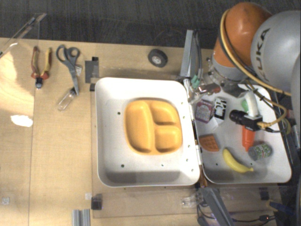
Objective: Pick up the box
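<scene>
One small box (203,111) lies in the right bin (277,175), just below the gripper (205,87) as the camera sees it and apart from it. It lies flat. Its top face is purplish with a pale border and dark print too small to read. It looks close to square, so its long axis is hard to tell. If anything, it runs from the gripper toward the bin's near rim, tilted slightly.

The gripper hangs over the bin's far left corner, under the arm's orange band (240,25). Nothing shows in its grasp, and whether it is spread or pressed together cannot be told.

Just right of the box, also below the gripper, is a black-and-white item (220,108). Farther from the gripper toward the near rim lie a rust-coloured pad (209,143) and a banana (236,161).

To the gripper's left, the other bin (108,140) holds a yellow divided tray (154,125).
</scene>
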